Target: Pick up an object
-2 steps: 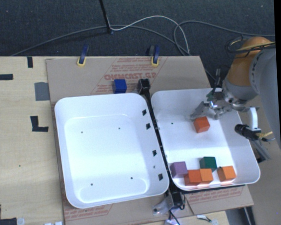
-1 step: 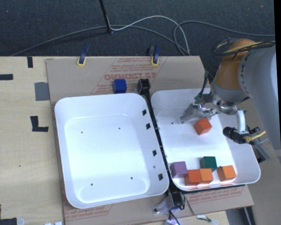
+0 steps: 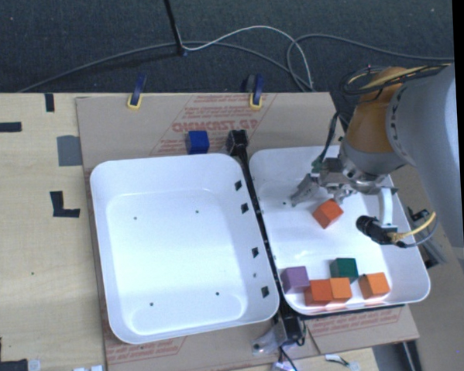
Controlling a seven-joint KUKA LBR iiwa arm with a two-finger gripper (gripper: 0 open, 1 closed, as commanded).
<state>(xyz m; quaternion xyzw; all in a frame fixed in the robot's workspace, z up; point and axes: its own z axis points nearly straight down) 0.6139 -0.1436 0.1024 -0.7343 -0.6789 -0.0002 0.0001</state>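
Observation:
My gripper [image 3: 319, 195] hangs over the upper middle of the right bin [image 3: 412, 284]. An orange block [image 3: 326, 213] sits tilted directly under it, touching or nearly touching it. Whether the block is gripped cannot be made out. Along the bin's front wall lie a purple block [image 3: 294, 278], a dark green block [image 3: 345, 267] and three orange blocks [image 3: 320, 291], [image 3: 340, 289], [image 3: 374, 284].
The left bin [image 3: 107, 179] stands beside the right one, divided from it by a black clip strip [image 3: 253, 218]. A blue block [image 3: 198, 141] rests on the cardboard behind the left bin. The arm's grey body [image 3: 415, 125] overhangs the right bin's far right side.

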